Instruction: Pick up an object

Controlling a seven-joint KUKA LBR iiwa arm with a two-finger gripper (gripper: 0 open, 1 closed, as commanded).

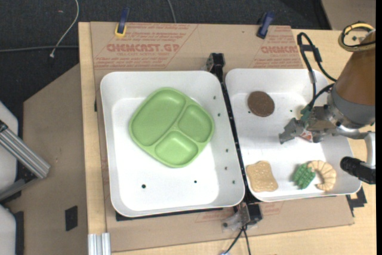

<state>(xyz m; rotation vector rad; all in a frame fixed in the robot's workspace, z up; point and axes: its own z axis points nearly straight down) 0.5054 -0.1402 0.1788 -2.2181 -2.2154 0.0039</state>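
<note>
A round brown cookie lies flat near the back of the right bin. Along that bin's front edge sit a tan cracker, a green leafy piece and a pale curled croissant. My gripper hangs low over the middle of the right bin, right of the cookie and behind the croissant. I cannot tell how wide it stands. A green divided plate rests in the left bin.

cardboard-topped bench, two white bins
</note>
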